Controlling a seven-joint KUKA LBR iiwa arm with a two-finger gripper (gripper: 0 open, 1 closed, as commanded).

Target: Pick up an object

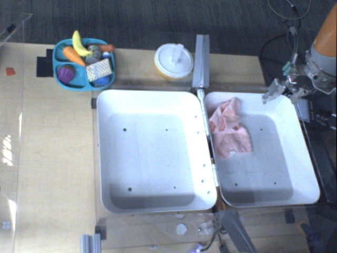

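Pink cloth (229, 129) crumpled in right bin (295, 194), against its left wall; gripper (275, 90) over far rim; jaws' state unclear.

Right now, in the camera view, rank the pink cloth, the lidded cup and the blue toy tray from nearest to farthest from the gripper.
Measured from the gripper:
1. Pink cloth, left side of the right bin.
2. Lidded cup, behind the bins.
3. Blue toy tray, far left of the bench.
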